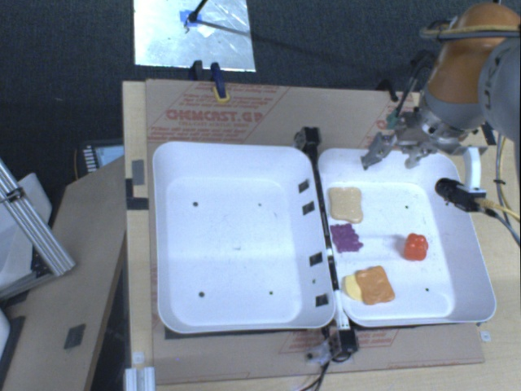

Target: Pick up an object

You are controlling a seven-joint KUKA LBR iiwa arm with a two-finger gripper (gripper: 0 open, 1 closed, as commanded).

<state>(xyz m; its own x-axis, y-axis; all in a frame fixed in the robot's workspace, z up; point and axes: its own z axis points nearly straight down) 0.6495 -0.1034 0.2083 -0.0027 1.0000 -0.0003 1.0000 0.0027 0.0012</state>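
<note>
The right bin [456, 300] holds a tan bread-like slab [346, 204], a purple lump [346, 238], a red pepper-like piece [415, 247], and an orange-brown slab [374, 284] lying partly over a small yellow piece [352, 286]. My gripper [391, 156] hangs above the far edge of the right bin, up and to the right of the tan slab. Its two fingers are spread apart, open, with nothing between them.
The left bin [232, 235] sits beside the right one, joined by a black divider with clips [313, 210]. Both rest on a cardboard sheet [244, 112]. A shiny foil square [194, 21] lies beyond the bench, and a metal frame [28, 226] stands at far left.
</note>
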